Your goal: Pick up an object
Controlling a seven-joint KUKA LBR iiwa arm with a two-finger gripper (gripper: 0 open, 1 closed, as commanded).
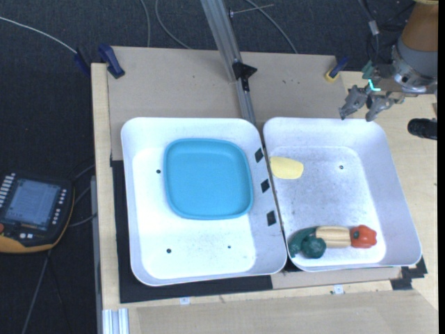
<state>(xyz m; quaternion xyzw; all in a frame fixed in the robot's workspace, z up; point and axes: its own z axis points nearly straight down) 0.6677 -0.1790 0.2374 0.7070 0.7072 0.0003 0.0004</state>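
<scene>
From the overhead camera, the gripper (pixel 365 106) hangs off the far rim of the right bin (pixel 389 158), out at about one o'clock from that bin's middle, with nothing between its fingers (pixel 350 104); they look spread apart and released, two dark prongs pointing down toward the bench. Inside that bin a pale yellow piece (pixel 286 168) lies at roughly ten o'clock, close to the wall shared with the left bin (pixel 139 186). Down at five to six o'clock, against the near wall, three things crowd together in a row: a dark green lump (pixel 307 244), a tan roll (pixel 334 236) touching it, and a red piece (pixel 363 236) touching the roll's other end. The left bin carries a blue square plate (pixel 208 178) near its centre. A handheld controller (pixel 31 211) lies on the floor at nine o'clock. To my eye the pick has barely begun, the arm not yet over any target. The yellow piece seems the sounder choice since it lies alone, though the nearby wall leaves little room for a finger on that side; straddling it along the wall would help. The clustered trio risks a finger landing on a neighbour, so I'd come down straight, centred, before closing
</scene>
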